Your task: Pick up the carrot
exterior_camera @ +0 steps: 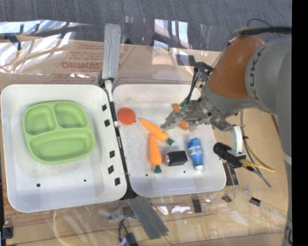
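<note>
Right, two white bins side by side, and the arm (256, 70) is over the right bin (210, 181), its gripper (182, 118) low near the right wall, up toward the far half. Whether the fingers are apart or closed I can't tell from this angle, and I can't see anything clamped between them. An orange piece (184, 125) sits right by the tips; touching or not, can't say.

Room to move: the near strip of the right bin is bare, and so is the far left corner. The middle is crowded.

Two carrots in there. One carrot (154, 129) lies slanted mid-bin, orange, green stub at its lower right end. The second carrot (154, 152) lies just below it, nearly upright in the view, green end nearest me. Their ends almost meet.

A round orange fruit (126, 116) sits by the left wall. A black block (177, 158) and a blue tube (195, 153) lie right of the carrots. The left bin (15, 188) holds a green tray (58, 131).
</note>
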